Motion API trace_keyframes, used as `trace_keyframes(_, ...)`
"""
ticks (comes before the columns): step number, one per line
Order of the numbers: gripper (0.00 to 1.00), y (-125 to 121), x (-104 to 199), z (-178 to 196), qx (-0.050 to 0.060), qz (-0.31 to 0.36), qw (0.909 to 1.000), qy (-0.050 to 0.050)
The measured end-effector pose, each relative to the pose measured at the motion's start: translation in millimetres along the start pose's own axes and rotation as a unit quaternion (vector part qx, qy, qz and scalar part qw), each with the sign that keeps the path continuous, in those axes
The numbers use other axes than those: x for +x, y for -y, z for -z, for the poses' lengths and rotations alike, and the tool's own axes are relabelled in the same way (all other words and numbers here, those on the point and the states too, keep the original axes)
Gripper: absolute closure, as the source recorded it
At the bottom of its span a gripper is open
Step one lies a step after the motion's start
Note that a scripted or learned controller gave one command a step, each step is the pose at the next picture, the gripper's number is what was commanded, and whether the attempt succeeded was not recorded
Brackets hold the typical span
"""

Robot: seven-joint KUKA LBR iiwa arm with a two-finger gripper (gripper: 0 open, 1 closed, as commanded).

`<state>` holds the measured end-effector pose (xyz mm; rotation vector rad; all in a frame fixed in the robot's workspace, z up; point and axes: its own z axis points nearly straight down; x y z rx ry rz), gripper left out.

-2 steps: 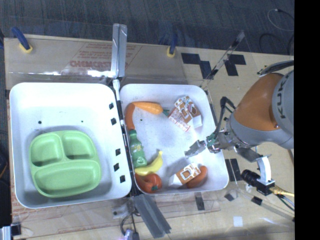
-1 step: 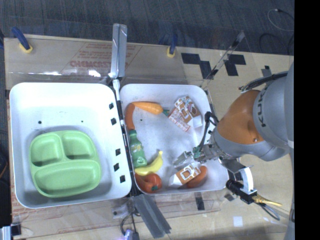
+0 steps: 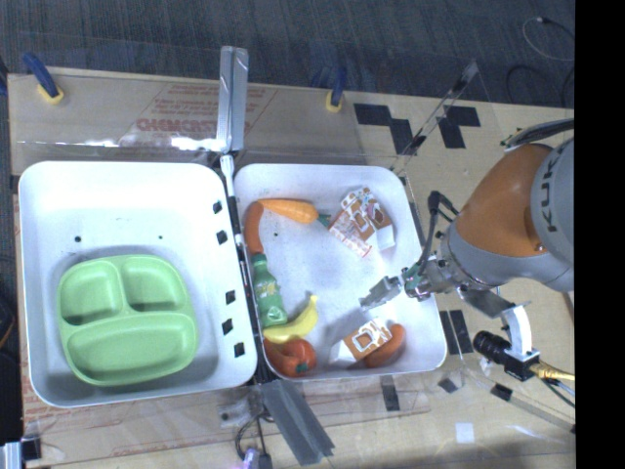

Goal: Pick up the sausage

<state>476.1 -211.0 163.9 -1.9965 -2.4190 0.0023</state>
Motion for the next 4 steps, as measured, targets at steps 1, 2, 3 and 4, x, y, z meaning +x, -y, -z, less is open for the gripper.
trace_keyframes(1, 0.00, -0.7, 1.6, -73.8, 0.000, 0.065, 0.9979, 0.000)
trace_keyframes(2, 0.00, 0.0, 0.0, -23.5, 0.000, 0.073, 0.9973, 0.000)
trace_keyframes(3, 0.00, -1.0, 1.8, -73.9, 0.000, 0.061, 0.9981, 0.000)
trace_keyframes(4, 1.00, -0.7, 2.6, -66.0, 0.002, 0.063, 0.9980, -0.002)
